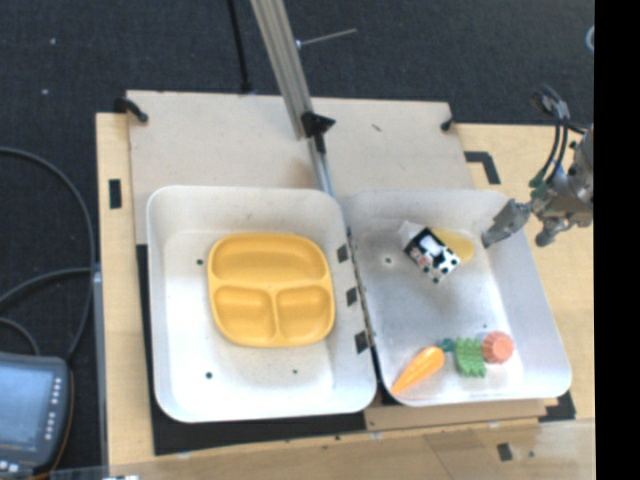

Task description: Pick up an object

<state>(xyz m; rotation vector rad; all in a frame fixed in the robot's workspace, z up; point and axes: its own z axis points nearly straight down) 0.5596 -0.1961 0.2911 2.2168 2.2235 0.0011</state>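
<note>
In the right bin [520, 298] lie a black-and-white spotted block [432, 252] with a yellow piece [460, 243] behind it, an orange carrot [418, 368], a green toy [469, 357] and a pinkish round toy [497, 347]. My gripper [525, 224] hangs over the bin's upper right edge, to the right of the spotted block. Its two fingers stand apart, open, with nothing between them.
The left bin [170, 298] holds a yellow divided plate [270, 288]. A metal pole [285, 53] rises slanting from between the bins at the back. The arm's wrist and cables [565, 168] sit at the right edge.
</note>
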